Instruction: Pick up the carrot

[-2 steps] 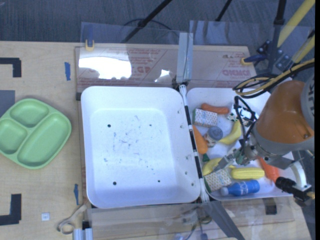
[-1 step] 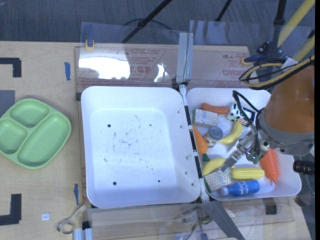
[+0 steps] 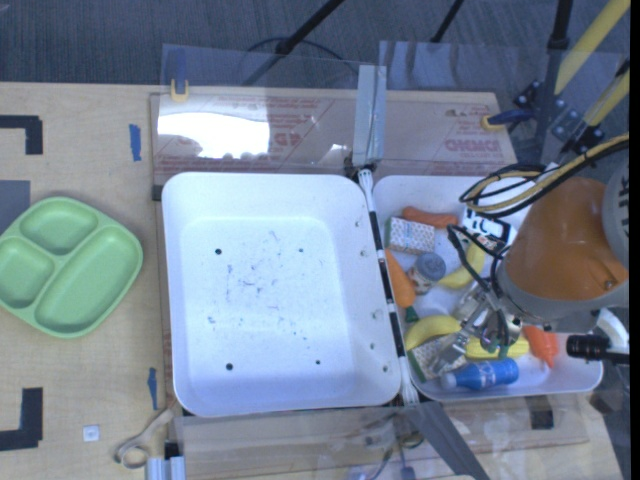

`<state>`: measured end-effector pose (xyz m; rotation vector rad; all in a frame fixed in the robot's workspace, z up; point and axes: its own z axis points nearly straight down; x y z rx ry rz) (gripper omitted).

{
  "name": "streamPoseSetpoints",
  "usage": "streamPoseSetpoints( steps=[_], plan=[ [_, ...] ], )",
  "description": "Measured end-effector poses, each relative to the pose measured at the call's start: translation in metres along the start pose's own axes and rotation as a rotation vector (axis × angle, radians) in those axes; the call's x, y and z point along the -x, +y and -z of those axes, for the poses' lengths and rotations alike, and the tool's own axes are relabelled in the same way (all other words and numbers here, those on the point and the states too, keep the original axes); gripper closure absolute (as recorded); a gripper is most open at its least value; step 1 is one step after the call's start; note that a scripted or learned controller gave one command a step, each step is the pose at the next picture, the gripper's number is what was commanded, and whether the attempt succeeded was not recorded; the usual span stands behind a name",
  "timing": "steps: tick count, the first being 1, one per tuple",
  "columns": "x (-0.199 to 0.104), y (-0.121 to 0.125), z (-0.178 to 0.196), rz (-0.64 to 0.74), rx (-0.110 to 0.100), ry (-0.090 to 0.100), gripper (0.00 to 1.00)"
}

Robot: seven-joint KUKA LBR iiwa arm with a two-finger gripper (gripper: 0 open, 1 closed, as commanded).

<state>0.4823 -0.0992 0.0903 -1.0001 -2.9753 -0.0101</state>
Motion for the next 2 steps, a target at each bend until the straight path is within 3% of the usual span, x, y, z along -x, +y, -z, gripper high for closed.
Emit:
streamPoseSetpoints(
  steps=[1,2],
  plan=[
    [0.005,-0.011,0.065,-0.568,-0.007,-0.003,0.0],
    [0.027,-0.039,0.19,-0.447,-0.007,-0.003,0.0]
  ],
)
